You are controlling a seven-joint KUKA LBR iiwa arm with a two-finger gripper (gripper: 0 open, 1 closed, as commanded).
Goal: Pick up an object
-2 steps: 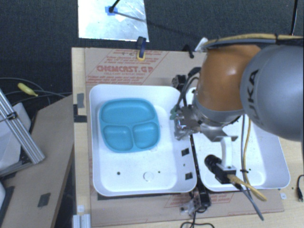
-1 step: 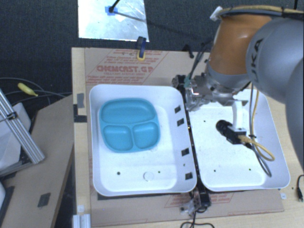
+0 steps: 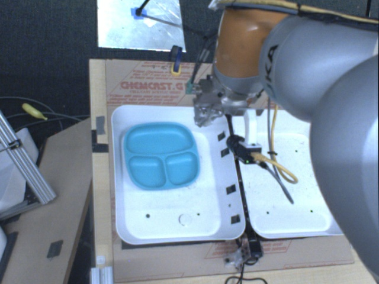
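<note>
Grey arm [image 3: 331, 99] looms at right; gripper [image 3: 204, 114] hangs over far-right corner of left bin [image 3: 166, 215], grip state can't tell. Blue 3-part tray [image 3: 160, 155] lies flat in that bin, long axis left-right, lg compartment toward far wall.

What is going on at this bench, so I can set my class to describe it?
A grey robot arm reaches in from the right, beside the right bin. Its pincer hangs over the upper right corner of the left bin. A blue divided plate lies flat in that bin, just left of the pincer, and has not been lifted.
</note>
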